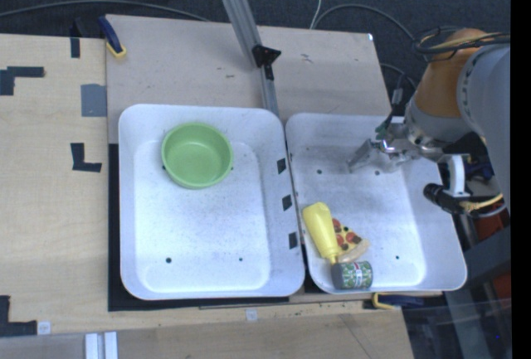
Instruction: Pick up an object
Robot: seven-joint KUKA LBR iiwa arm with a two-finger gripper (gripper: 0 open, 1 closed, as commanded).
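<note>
A green bowl (197,154) sits in the far left part of the left bin (207,258). Near the front of the right bin (415,208) lie a yellow squeeze bottle (320,231), a toy pizza slice (350,241) beside it, and a small green can (354,274) against the front rim. My gripper (372,159) hangs over the far part of the right bin, well behind those three things. Its fingers are spread open and nothing is between them.
A slanted metal pole (241,9) rises from the bench behind the bins. Cables (332,13) loop across the dark floor at the back. The wooden bench top (50,183) extends to the left with black tape marks.
</note>
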